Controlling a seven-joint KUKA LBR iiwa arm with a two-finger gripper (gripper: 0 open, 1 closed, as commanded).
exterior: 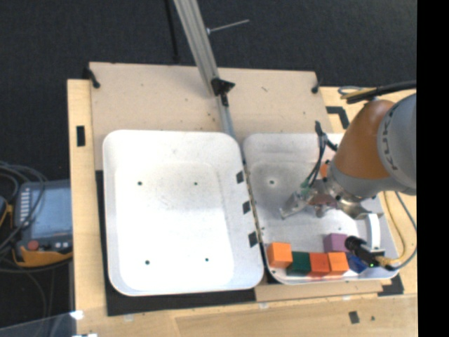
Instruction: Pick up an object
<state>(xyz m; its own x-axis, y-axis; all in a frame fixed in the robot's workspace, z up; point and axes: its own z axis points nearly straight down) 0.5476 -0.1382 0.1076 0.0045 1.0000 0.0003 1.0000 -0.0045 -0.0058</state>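
Note:
My gripper (295,206) hangs low over the middle of the right bin (270,156), under the orange wrist band of the arm (361,149). Nothing shows in its grasp. Along the bin's near edge lie an orange block (281,253), a dark green block (300,262) and two more orange blocks (320,263) (337,261). A purple block (336,242) sits just behind them, partly under the wrist. All the blocks lie nearer the front than the gripper, and apart from it.
The left bin (116,209) stands beside the right one, with a dark divider strip between them. A slanted metal pole (200,44) rises behind the bins. A small blue piece (370,264) and cables (393,216) lie at the right bin's near right corner.

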